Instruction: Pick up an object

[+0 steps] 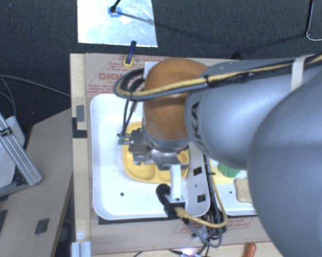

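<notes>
We judge the pick unfinished: nothing looks lifted yet. Our arm (241, 122) hangs over the left bin (104, 159), its wrist covering the gripper, so we cannot tell how the jaws stand. A yellow object (133, 167) lies under the wrist, toward the bin's 6 o'clock side. The bins sit on cardboard (104, 74), dark cloth (32, 31) behind at 12 o'clock.

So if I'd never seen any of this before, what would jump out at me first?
Probably the big grey arm sweeping in from the right, with its orange band over the middle of the scene. Right beneath it a yellow object lies in the white bin, partly covered by the arm's lower end. At the top, a shiny square sheet stands out against the dark floor.
</notes>
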{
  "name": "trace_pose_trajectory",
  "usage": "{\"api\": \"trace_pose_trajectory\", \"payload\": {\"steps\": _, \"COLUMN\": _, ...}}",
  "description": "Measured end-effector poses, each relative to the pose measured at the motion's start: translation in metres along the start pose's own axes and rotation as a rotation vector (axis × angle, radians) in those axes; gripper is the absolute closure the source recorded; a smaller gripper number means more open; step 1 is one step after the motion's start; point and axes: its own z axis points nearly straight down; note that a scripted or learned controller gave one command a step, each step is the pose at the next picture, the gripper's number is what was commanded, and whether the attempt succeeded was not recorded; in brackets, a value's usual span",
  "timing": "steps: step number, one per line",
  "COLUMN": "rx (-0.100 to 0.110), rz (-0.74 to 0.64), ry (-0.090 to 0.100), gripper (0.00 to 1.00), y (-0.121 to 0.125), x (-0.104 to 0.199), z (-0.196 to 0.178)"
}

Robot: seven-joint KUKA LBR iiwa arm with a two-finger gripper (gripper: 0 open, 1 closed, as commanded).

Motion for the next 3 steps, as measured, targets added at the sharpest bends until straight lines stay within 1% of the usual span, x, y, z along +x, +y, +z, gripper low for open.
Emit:
{"api": "trace_pose_trajectory", "payload": {"steps": 1, "rx": 0.006, "rz": -0.002, "ry": -0.003, "gripper": 1.0, "y": 0.029, "x": 0.017, "z": 0.124}}
{"api": "trace_pose_trajectory", "payload": {"steps": 2, "rx": -0.019, "rz": -0.003, "ry": 0.004, "gripper": 1.0, "y": 0.144, "x": 0.016, "z": -0.07}}
{"api": "trace_pose_trajectory", "payload": {"steps": 3, "rx": 0.002, "rz": 0.005, "ry": -0.003, "gripper": 1.0, "y": 0.173, "x": -0.052, "z": -0.005}}
